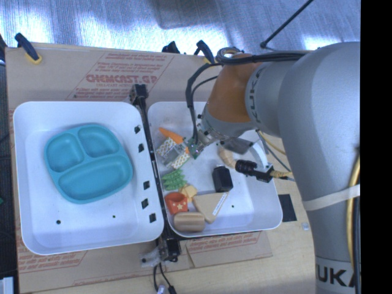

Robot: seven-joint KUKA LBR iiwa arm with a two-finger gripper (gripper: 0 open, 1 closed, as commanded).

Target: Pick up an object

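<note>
Approach step, by the look of it: jaws (197,144) low over the right bin (264,216) beside the grey-and-white packet (172,153) and orange carrot (171,135), their opening impossible to tell, nothing visibly held; next, judged, a settle onto one piece and a close

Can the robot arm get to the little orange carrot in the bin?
Probably yes. The carrot lies bare near the top of the right bin, with nothing on top of it, and the gripper hangs just beside it. The checkered piece crowds it from below, so a clean grab might be tricky.
</note>
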